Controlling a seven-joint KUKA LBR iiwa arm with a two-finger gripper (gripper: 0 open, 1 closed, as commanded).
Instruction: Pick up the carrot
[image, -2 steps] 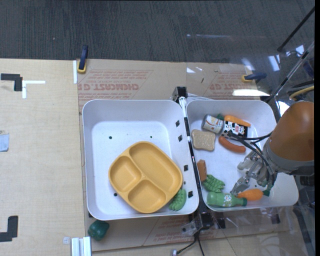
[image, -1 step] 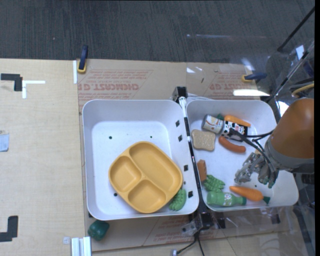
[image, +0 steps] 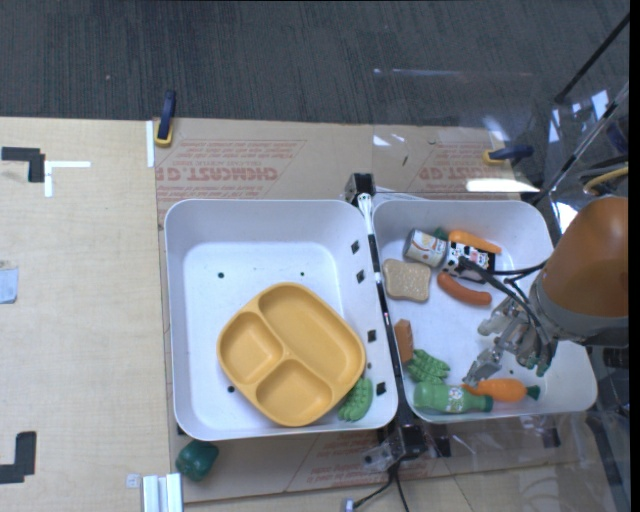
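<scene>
Desk (image: 80, 330), two white bins; right bin (image: 560, 395): carrot (image: 503, 390) at front edge; end effector (image: 487, 368) just above, fingers parted narrowly.

Two white bins (image: 190, 300); one yellow tray (image: 290, 352); one carrot (image: 503, 390); two sausages (image: 465, 290); one bread slice (image: 407, 281); one green bottle (image: 452, 399).

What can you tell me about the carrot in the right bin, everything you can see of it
The carrot is a small orange toy, plastic by its look, with a green tip at its right end. It lies flat, roughly left to right, near the front wall of the right bin. The gripper sits at its left end, fingertips against or just above it. A green bottle lies beside it on the left.
</scene>
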